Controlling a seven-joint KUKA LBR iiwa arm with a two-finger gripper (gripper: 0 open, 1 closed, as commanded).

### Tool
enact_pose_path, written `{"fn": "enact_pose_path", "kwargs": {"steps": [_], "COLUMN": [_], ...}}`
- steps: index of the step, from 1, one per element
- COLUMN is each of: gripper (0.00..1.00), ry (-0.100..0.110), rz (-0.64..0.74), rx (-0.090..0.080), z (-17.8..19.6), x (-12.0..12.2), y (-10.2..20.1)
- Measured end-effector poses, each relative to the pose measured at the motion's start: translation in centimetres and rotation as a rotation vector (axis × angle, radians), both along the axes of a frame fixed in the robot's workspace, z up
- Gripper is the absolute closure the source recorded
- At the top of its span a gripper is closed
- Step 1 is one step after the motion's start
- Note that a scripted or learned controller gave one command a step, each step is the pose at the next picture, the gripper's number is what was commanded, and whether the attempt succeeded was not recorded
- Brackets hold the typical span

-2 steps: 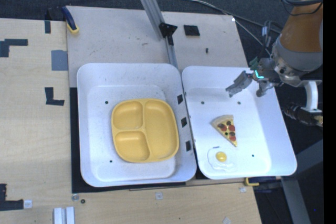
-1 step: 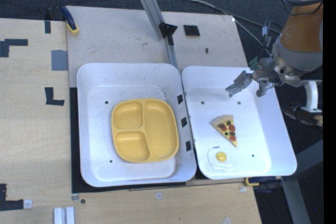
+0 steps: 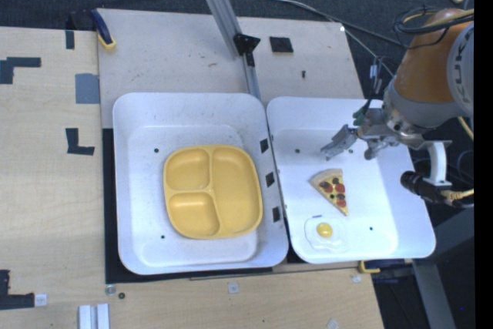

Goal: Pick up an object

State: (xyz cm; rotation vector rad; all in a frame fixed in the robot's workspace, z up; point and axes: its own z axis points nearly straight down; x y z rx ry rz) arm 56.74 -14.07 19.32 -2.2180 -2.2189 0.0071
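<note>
With its fingers spread and gripping nothing, the gripper [image 3: 356, 143] is hovering right of centre, just above the pizza slice [image 3: 331, 189], and may be risking a slip, since that flat slice is lying against the bin [image 3: 400, 243] floor.

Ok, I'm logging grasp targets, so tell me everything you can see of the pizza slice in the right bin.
The pizza slice is a small toy wedge, seemingly plastic: tan crust edge along its upper left, yellow cheese, red round toppings, tip pointing to the lower right. It lies flat on the floor of the right bin, near the middle, above the fried egg and apart from it. The claw hangs above and to its right, not touching it.
</note>
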Motion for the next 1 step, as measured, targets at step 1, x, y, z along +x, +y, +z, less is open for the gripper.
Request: {"fn": "enact_pose_path", "kwargs": {"steps": [1], "gripper": [0.00], "ry": [-0.002], "rz": [0.001], "rx": [0.000], "z": [-4.68], "x": [0.65], "y": [0.37]}}
